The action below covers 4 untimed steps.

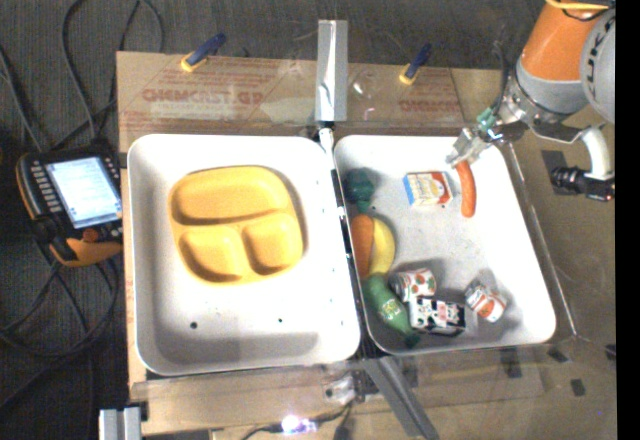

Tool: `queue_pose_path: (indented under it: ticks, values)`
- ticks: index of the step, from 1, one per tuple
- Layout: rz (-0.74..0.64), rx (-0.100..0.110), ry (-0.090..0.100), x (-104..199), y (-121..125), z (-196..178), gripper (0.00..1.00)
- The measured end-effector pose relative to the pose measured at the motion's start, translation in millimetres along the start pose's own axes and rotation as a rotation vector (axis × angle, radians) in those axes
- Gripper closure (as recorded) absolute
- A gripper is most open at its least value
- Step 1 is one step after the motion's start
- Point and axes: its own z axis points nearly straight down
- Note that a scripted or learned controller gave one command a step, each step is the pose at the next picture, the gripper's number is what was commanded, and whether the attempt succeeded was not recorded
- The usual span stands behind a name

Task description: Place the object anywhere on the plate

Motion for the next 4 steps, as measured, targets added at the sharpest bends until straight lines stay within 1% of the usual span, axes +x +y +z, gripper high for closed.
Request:
queue_pose_path:
  ticks: [1,2,3,4]
  values:
    - [-0.075,-0.002,0.004,56.2,15.4,2.9,1.00]
    - [-0.178,-0.002,0.004,113.6,50.0,9.0,1.00]
    - [-0.161,-0.003,0.006,147.7,42.5,6.4,1.00]
    - [-0.228,-0.002,0.002,194.8,70.5,8.4,1.00]
